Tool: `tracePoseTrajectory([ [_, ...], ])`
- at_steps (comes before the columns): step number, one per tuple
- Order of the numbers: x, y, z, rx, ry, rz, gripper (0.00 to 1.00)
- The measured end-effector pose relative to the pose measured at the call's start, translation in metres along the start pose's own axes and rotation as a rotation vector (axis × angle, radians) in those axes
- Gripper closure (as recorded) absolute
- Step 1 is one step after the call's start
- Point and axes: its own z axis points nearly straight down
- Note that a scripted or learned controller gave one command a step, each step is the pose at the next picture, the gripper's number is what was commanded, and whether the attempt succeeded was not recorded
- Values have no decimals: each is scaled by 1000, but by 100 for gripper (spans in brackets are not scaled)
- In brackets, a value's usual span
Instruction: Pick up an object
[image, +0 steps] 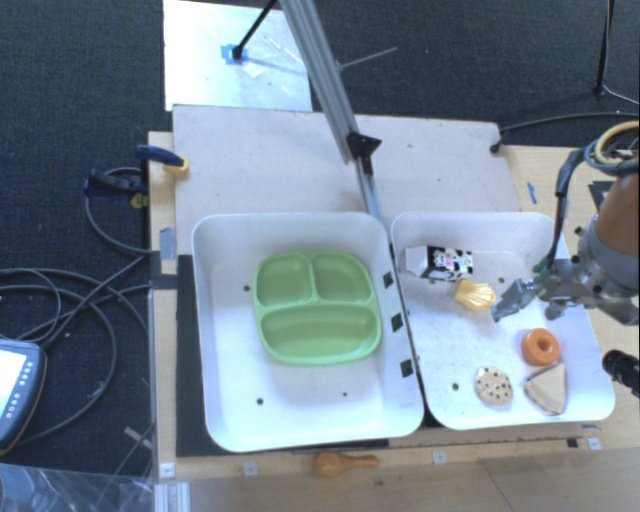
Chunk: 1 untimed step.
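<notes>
Single fixed overhead view, slanting down on both white bins.

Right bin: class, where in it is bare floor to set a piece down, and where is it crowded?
In the right bin, bare floor runs along the left wall, below the milk carton and left of the cookie. The lower right is crowded: doughnut, cookie and sandwich wedge sit close, with the gripper beside the yellow shell.

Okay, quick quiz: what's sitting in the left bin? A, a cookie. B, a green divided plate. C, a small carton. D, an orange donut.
B: the green divided plate lies in the left bin; the donut, cookie and carton are in the right bin.
</notes>
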Motion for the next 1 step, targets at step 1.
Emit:
tracePoseTrajectory([
  [1, 0, 0, 0, -1, 0, 1, 0],
])
